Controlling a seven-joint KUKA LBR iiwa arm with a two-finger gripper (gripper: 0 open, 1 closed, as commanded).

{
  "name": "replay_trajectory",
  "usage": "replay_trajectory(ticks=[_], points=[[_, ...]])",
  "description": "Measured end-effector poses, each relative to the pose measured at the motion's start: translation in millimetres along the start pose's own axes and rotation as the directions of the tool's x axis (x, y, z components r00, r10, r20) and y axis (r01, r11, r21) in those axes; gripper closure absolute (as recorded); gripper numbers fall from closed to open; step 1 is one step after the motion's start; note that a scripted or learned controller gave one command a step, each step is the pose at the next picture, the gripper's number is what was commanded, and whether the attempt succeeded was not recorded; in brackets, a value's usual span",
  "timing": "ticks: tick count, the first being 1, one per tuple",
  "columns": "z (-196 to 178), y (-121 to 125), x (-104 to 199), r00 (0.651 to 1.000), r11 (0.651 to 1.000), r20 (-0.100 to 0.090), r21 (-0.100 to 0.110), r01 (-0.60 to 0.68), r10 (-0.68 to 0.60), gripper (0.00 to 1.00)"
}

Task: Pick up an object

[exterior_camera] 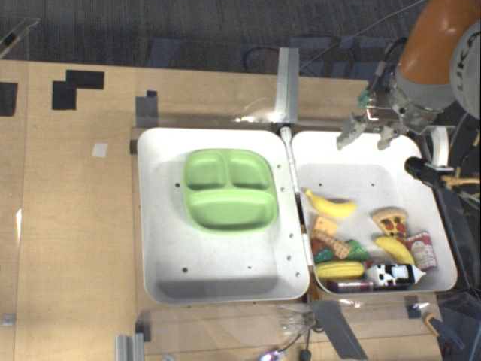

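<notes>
My gripper (368,136) hangs over the far edge of the right bin (353,173), open, with nothing between its fingers. Below it in that bin lie toy foods: a banana (331,204), a pizza slice (390,222), a second banana (394,250), a red can (421,250), a corn cob (338,270), a black-and-white cow figure (393,274) and a few small pieces around (334,245). All of them sit toward the near half of the bin, well clear of the gripper.
The left bin (161,201) holds a green divided plate (228,188). A metal post (288,85) stands behind the seam between the bins. Cables and a black fitting (432,171) crowd the right side by the arm.
</notes>
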State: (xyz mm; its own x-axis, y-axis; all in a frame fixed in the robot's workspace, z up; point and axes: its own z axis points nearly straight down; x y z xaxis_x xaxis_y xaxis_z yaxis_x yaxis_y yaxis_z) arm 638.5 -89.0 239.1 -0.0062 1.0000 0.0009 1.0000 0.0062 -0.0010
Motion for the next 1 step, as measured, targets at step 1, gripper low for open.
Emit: replay_trajectory(ticks=[1], points=[[90.6, -56.3, 2.4, 0.999, 0.999, 0.0, 0.002, 0.033, -0.033, 0.0]])
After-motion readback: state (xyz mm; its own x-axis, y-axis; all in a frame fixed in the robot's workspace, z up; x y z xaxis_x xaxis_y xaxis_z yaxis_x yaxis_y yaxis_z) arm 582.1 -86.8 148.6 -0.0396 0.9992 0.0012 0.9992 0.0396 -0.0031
